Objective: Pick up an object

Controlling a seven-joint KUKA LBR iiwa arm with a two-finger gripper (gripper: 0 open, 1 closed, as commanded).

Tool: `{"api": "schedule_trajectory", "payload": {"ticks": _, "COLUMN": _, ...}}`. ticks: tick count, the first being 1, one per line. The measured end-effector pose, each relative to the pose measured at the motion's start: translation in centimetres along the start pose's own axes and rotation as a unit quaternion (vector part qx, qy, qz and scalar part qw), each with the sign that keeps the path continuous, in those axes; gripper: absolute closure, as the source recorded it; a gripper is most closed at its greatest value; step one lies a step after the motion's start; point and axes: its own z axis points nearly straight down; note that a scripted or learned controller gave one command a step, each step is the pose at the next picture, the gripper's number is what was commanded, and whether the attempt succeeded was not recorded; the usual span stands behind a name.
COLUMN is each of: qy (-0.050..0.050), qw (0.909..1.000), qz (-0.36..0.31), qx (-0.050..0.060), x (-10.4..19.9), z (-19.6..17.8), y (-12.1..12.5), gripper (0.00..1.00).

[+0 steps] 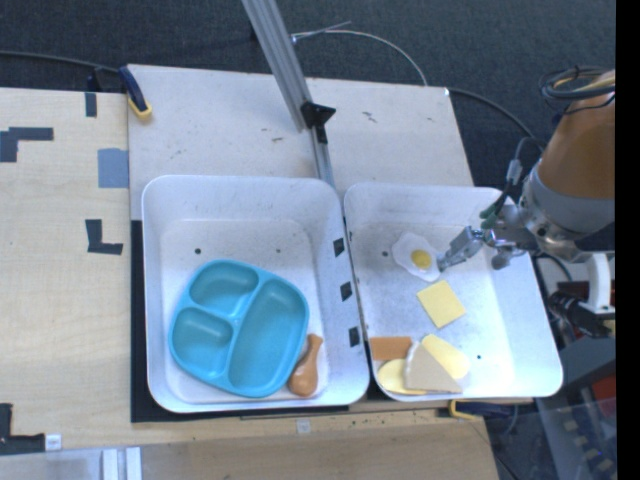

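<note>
Two white bins: left (160,218) holds a blue tray (240,326); right (520,348), fried egg (415,255), hand (452,255) state unclear.

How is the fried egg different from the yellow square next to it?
The fried egg is white with a yellow yolk spot in it, while the yellow square is one plain yellow all over. The fried egg has a wavy, rounded outline; the yellow square has straight edges and corners. The fried egg lies closer to the gripper than the yellow square does. Both look flat and lie in the right bin.

Glossy blue plastic tray (240,326) in smooth white plastic bin (160,268); pale wood-grain benchtop (50,298).
</note>
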Motion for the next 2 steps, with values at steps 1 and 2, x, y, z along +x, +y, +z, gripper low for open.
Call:
{"api": "schedule_trajectory", "payload": {"ticks": 1, "qy": -0.001, "qw": 1.0, "qz": 0.001, "qx": -0.001, "x": -5.6, "z": 2.1, "y": 6.6, "gripper": 0.0}}
{"api": "schedule_trajectory", "payload": {"ticks": 2, "qy": -0.001, "qw": 1.0, "qz": 0.0, "qx": 0.004, "x": -6.0, "z": 11.6, "y": 8.2, "gripper": 0.0}}
